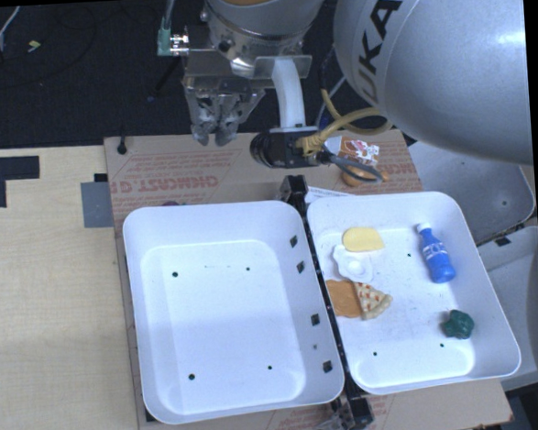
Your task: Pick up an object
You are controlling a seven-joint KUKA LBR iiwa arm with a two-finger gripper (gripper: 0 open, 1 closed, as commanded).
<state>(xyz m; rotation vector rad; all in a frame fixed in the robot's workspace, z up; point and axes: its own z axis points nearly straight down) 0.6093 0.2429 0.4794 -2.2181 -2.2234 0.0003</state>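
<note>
My gripper (219, 130) hangs high above the back edge of the left bin (151, 236), its fingers close together with nothing between them. In the right bin (481, 351) lie a blue bottle (435, 253) at the right, a dark green lump (458, 324) near the front right, a yellow piece (363, 240) with a white fried-egg shape (353, 266) just below it, and a pizza slice (359, 299) beside a brown piece near the divider.
The bins rest on a cardboard sheet (193, 173) with red print. Behind the right bin sits an orange and white item (360, 157). The arm's large grey body fills the upper right.
</note>
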